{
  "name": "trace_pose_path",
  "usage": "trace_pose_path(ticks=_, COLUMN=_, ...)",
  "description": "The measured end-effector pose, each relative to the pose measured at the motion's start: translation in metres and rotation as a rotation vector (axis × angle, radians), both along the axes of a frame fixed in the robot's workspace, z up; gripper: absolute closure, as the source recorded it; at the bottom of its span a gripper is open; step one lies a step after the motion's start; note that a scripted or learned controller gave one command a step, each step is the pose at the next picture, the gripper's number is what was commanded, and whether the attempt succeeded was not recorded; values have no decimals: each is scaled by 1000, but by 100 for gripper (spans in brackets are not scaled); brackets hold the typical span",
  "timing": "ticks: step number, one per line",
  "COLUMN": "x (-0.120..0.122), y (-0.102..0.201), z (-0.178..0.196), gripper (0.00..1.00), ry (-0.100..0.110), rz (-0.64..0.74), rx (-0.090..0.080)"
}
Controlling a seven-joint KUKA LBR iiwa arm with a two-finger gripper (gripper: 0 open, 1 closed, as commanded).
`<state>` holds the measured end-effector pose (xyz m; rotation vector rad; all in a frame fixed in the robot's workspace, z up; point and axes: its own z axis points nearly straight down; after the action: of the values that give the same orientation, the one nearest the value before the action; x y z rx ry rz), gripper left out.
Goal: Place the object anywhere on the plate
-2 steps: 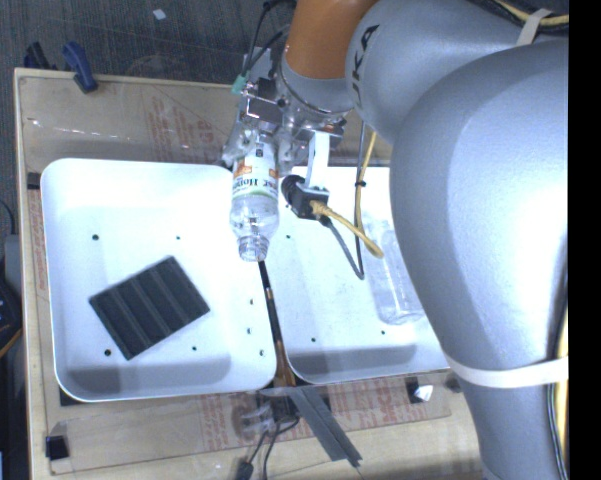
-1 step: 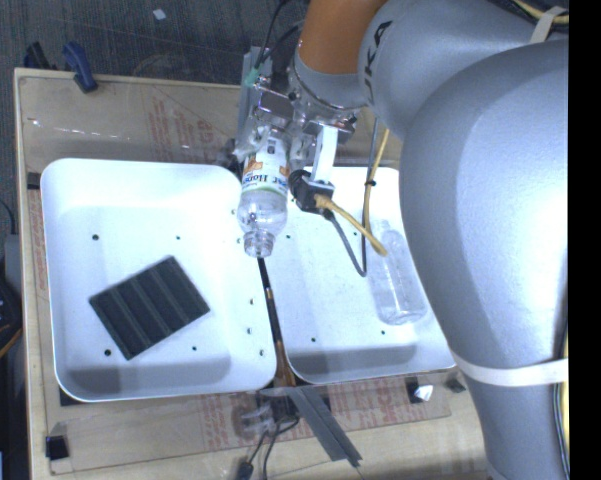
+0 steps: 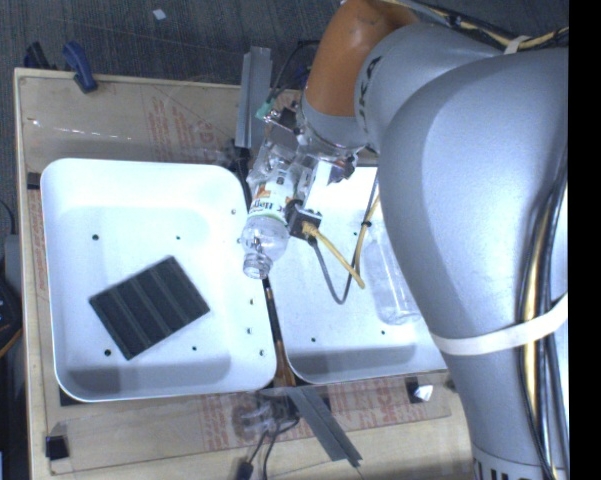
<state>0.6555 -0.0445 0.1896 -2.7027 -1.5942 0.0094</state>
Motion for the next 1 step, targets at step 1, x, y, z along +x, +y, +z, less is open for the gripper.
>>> trace_pose_path(ticks=1, x=1, y=31, z=36, gripper=100, ry=-4, rz=212, rx=1)
